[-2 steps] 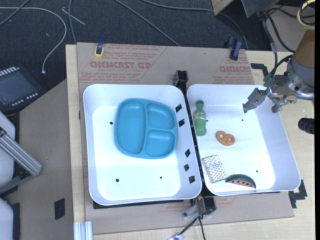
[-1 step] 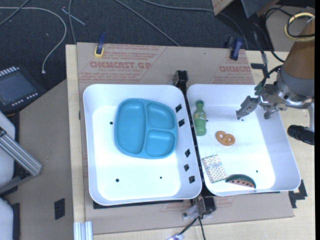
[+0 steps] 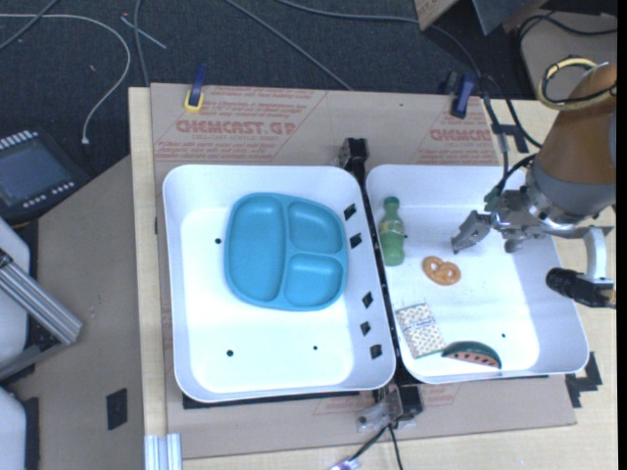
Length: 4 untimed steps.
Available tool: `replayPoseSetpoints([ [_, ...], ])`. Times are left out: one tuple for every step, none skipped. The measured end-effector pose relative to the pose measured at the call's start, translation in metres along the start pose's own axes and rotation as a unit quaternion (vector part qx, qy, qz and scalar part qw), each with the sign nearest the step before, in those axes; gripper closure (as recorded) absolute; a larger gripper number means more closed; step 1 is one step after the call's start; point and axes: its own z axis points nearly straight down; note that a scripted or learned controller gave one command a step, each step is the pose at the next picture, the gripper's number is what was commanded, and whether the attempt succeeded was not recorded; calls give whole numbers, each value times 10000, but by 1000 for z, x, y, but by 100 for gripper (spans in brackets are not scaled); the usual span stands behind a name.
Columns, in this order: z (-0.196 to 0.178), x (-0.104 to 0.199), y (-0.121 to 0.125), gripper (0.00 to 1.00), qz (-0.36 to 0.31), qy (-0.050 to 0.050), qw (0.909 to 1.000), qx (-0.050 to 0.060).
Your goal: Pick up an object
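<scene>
Hovering over the right bin [image 3: 549, 346], gripper [image 3: 490, 231] with fingers spread, nothing between them. Pretzel [image 3: 442, 270] lies just below-left, likely target; green bottle [image 3: 392, 231] rests against the divider.

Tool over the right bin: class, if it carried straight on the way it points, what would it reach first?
Probably the pretzel, down-left of the tool; its height above the bin is unclear.
</scene>
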Motion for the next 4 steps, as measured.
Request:
replayPoseSetpoints([
  [44,4,3,0,-6,1,10000,-3],
  [30,3,5,100,-3,-5,10000,-34],
  [-14,1,4,100,-4,-17,10000,-55],
  [-72,11,5,100,-13,-18,10000,-66],
])
